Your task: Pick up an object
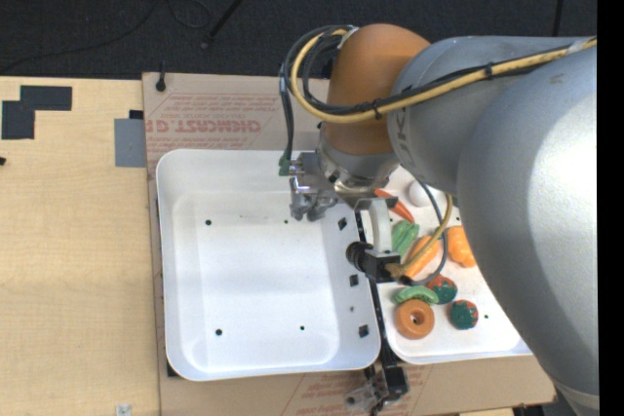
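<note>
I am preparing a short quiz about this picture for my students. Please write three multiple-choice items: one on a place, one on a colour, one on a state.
1. Where do the toy foods lie?
A. right bin
B. left bin
C. on the floor

2. What colour is the ring-shaped toy?
A. blue
B. orange
C. white

3. How does the arm stand?
A. folded away from the bench
B. lying flat in the left bin
C. reaching over the bins

Answers:
A, the toys sit in the right bin.
B, the ring toy is orange.
C, the arm extends above both bins, near the left bin.
</note>
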`<action>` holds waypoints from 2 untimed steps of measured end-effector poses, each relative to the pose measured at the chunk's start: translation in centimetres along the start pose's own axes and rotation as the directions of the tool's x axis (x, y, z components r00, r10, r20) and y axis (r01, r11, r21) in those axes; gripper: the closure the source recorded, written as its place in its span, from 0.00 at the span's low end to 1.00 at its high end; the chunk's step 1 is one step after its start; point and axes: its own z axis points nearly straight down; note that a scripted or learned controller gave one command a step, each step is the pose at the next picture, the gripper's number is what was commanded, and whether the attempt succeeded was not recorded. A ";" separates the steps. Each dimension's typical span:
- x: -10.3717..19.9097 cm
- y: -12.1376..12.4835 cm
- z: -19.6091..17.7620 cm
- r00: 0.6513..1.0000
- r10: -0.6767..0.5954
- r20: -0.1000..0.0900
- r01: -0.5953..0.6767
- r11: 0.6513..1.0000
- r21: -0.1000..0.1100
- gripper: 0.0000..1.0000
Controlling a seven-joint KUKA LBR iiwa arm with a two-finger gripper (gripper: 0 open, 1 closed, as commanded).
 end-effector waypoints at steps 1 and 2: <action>9.1 -2.1 1.5 1.000 0.001 0.001 -0.001 1.000 0.003 1.00; 12.6 -3.3 2.4 1.000 0.005 0.003 -0.005 1.000 0.004 1.00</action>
